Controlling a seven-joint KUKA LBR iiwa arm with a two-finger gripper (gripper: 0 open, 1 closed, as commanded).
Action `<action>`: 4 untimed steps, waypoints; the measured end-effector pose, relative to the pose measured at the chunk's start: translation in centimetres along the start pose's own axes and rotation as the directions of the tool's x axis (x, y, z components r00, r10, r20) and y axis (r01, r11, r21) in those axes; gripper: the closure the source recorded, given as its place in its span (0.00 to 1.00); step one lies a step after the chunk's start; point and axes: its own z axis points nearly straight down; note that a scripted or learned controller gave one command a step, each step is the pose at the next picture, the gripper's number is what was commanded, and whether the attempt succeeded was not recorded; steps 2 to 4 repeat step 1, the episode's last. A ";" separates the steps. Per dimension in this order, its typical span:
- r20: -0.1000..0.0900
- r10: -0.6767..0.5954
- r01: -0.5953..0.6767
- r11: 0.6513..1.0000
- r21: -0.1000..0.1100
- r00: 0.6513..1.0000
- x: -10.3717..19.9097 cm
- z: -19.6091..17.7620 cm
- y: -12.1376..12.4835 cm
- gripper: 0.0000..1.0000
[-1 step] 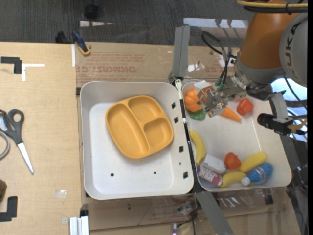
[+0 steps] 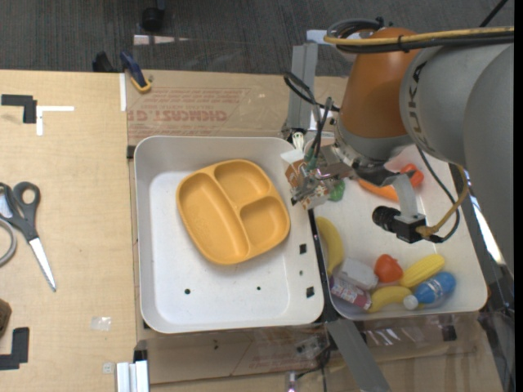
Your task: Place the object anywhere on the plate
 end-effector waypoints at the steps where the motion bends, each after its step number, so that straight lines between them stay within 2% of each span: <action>1: 0.000 0.001 -0.001 1.000 -0.001 1.000 0.0 0.0 0.0 0.00; 4: 0.000 0.001 -0.001 1.000 -0.001 1.000 0.0 0.0 0.0 0.00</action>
